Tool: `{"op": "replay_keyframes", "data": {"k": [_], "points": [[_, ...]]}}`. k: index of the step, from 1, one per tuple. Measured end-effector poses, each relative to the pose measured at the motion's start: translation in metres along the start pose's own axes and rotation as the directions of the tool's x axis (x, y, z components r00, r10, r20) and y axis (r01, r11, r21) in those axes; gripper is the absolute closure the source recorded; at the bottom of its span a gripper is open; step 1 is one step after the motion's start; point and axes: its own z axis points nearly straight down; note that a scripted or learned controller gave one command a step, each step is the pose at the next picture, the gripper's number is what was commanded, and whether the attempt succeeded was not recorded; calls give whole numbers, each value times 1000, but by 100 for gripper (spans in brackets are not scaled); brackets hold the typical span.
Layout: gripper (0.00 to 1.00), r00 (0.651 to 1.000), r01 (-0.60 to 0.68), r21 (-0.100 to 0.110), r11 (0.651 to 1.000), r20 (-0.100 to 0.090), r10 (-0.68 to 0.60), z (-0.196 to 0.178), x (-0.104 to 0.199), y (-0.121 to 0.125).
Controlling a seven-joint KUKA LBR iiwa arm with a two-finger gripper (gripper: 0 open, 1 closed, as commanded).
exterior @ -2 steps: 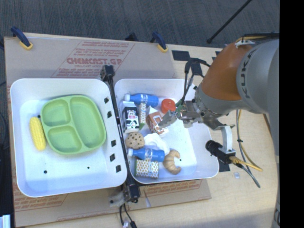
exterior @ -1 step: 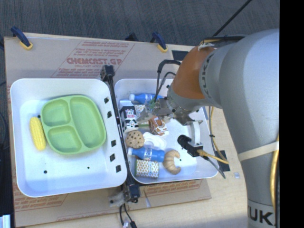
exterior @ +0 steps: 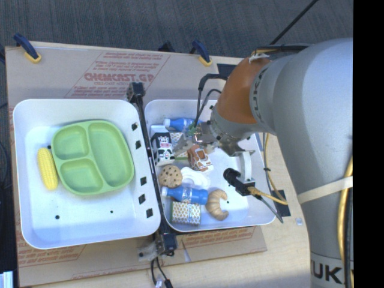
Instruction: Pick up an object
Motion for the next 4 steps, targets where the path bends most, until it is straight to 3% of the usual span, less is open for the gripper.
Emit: {"op": "replay_keyframes", "data": {"k": [4], "points": [[0, 1000, -2, -9, 1000, 4, 2, 0, 1, 4]]}}
